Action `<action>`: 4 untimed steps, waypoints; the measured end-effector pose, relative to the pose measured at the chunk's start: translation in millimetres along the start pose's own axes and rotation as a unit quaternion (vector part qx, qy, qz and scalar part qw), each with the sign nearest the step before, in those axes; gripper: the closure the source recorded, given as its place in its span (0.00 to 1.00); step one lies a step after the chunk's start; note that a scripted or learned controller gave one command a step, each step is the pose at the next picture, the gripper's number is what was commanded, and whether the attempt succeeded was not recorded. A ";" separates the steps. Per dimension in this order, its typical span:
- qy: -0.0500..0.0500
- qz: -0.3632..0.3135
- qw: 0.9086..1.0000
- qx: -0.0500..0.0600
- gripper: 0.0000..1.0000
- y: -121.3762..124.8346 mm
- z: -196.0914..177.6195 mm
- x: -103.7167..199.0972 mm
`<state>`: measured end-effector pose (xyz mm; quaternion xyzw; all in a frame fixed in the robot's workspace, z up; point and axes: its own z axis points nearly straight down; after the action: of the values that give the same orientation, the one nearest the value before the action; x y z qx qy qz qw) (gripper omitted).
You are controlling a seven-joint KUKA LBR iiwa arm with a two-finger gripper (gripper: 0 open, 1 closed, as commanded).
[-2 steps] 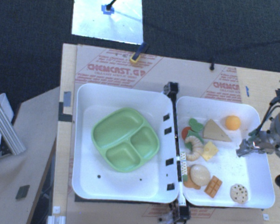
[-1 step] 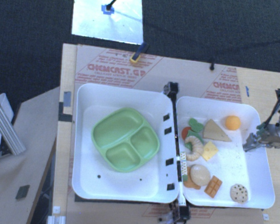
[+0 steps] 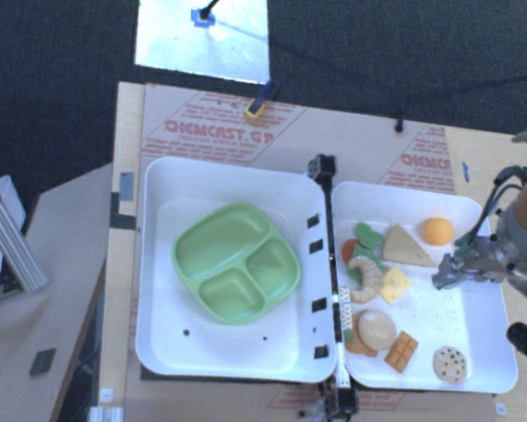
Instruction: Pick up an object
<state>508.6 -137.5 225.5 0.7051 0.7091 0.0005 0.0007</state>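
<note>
crowding the right bin (image 3: 490, 315) are toy foods: an orange ball (image 3: 439, 232) near the far wall, a tan wedge (image 3: 406, 248) beside it, a green piece (image 3: 369, 235), a pale shrimp shape (image 3: 364, 278), a yellow cube (image 3: 394, 285), a round bun (image 3: 375, 329), an orange waffle block (image 3: 402, 351) and a speckled cookie (image 3: 451, 364) at the near edge. the left bin (image 3: 168, 187) holds a green divided plate (image 3: 236, 263). both bins sit on a wooden board over dark carpet. the gripper (image 3: 449, 273) hangs low over bare white floor right of the cube; whether its claw is clenched or released i cannot tell.
</note>
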 end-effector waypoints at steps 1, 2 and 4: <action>0.000 -0.001 1.000 0.000 1.00 0.0 9.4 49.6; 0.001 -0.002 1.000 -0.001 1.00 1.5 -2.8 100.4; 0.001 -0.001 1.000 0.000 1.00 -7.3 -8.0 192.3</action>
<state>500.2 54.8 233.4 0.7043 0.7099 0.0013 0.0005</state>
